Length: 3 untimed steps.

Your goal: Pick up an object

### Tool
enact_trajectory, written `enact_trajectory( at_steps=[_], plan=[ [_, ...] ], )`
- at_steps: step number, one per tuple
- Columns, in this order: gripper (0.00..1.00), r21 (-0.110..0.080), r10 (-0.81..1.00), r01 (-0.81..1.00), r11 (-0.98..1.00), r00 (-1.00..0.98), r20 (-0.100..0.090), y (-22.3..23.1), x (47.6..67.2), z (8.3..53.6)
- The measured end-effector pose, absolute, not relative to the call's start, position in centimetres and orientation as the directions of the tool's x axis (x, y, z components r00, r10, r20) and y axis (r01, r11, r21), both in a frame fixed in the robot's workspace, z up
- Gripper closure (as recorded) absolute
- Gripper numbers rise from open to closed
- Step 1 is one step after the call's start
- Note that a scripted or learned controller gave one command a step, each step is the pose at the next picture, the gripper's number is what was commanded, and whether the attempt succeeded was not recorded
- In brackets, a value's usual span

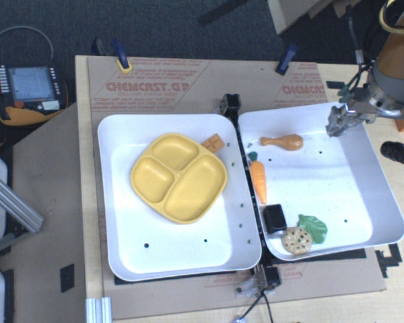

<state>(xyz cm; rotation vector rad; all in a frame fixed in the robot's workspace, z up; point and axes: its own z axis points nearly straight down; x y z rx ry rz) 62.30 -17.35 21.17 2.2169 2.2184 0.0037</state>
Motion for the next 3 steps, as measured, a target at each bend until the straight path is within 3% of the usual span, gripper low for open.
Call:
enact_trajectory(
  at_steps=[1,3],
  plan=[
    [1.0,0.0,1.0,1.0,0.006,-0.006,0.002,-11.7,62.1,22.0],
    [1.0,-0.004,1.0,1.0,0.006,-0.006,0.003,-1.5,59.4,20.5]
  ],
)
